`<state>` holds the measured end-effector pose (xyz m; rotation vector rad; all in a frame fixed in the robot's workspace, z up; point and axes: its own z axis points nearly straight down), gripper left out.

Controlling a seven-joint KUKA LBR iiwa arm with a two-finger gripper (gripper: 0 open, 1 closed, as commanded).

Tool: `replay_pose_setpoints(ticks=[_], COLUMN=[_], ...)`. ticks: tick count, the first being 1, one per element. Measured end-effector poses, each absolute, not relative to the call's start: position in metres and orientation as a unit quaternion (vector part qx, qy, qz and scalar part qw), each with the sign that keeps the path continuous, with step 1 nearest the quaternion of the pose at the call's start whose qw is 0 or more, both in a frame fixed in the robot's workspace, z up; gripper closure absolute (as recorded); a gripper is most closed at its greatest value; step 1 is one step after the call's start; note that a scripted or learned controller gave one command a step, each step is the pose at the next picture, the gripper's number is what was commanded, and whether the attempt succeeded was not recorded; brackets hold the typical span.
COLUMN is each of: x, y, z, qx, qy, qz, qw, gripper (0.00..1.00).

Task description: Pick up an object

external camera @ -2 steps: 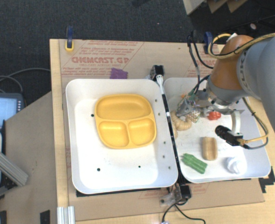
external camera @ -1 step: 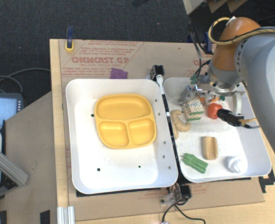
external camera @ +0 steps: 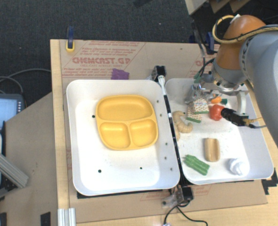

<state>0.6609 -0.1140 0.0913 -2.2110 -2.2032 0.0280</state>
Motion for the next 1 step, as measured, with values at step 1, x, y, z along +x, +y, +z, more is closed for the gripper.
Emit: replay_pose_setpoints(ticks=[1], x=[0.6143], y=[-0.0634], z=[0.1893], qx=[-0.706], qy=[-0.708], qz=[-0.0005], qw=[0.001], gripper=[1.0])
